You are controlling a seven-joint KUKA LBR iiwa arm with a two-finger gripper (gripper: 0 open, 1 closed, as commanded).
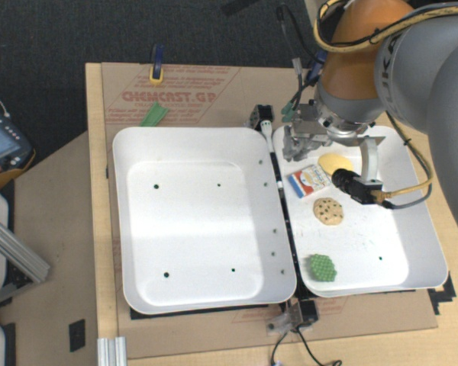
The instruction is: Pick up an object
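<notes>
Two white bins are set side by side. In the right bin (412,258), four objects are counted: one yellow piece (334,162), one red-and-blue packet (308,180), one cookie (328,210), one green ball (320,267). The gripper (296,147) hangs at that bin's upper left corner, near the packet; its state cannot be told. The left bin (130,212) offers open floor.

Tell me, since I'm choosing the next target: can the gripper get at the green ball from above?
Probably yes: the green ball lies alone near the right bin's front edge, apart from the cookie.
</notes>
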